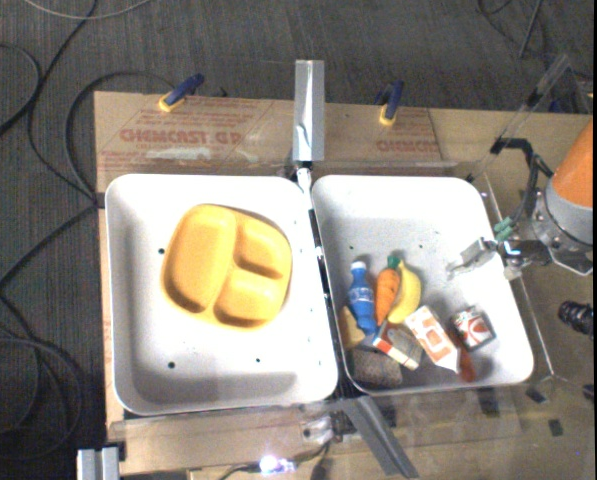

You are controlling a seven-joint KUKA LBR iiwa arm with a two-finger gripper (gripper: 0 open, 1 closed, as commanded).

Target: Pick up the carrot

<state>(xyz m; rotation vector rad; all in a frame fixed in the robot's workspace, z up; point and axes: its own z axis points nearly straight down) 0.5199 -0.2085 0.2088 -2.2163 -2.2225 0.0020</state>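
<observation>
The carrot (387,291) is found in the right bin (398,196), lying roughly along the bin's length among a crowded cluster near the front. It is flanked closely by a blue bottle (360,290) on one side and a banana (408,294) on the other, both apparently touching or just beside it, so little free room is left at its sides. A red and white carton (435,336) and a small can (472,328) are seen nearby, toward the front right corner. The left bin (128,298) is occupied by a yellow divided tray (228,266), well apart from the carrot. The pincer (478,255) is held at the right rim of the right bin, the arm (578,193) entering from that side; it is judged to be poised before any descent, and nothing is seen between its fingers. Whether it is set wide or narrow cannot be told at this size. It is judged that the approach will have to be made from above, with the fingers placed across the carrot's narrow width, since its neighbours could easily be caught or pushed.
</observation>
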